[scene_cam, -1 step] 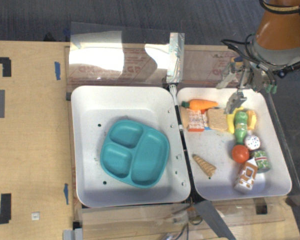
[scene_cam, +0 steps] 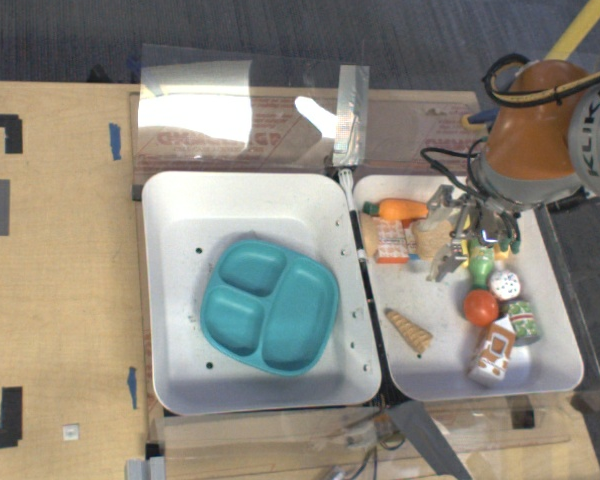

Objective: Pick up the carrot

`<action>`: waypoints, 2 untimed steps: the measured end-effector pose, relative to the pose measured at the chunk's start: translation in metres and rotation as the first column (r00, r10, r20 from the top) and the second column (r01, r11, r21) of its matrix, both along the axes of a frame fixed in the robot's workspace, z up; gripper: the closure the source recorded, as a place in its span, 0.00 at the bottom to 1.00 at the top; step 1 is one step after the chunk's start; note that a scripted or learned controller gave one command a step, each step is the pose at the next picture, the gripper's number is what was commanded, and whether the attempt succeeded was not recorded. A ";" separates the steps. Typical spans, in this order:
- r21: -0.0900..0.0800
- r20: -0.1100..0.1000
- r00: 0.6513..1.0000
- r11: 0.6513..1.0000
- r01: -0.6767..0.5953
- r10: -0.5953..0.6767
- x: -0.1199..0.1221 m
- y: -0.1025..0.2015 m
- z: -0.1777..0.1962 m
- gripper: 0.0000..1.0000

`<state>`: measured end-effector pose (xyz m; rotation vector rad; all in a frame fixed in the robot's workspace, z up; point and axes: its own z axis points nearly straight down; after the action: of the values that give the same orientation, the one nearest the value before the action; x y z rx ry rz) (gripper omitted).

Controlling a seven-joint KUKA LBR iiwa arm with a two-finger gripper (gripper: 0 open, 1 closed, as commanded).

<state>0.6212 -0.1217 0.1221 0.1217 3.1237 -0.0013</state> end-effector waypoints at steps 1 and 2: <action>-0.012 0.025 1.000 1.000 -0.013 0.013 0.029 0.022 -0.011 0.00; -0.002 0.049 0.998 0.999 0.037 -0.037 -0.042 0.017 -0.011 0.00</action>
<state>0.5792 -0.1049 0.1111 0.1771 3.0717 -0.0040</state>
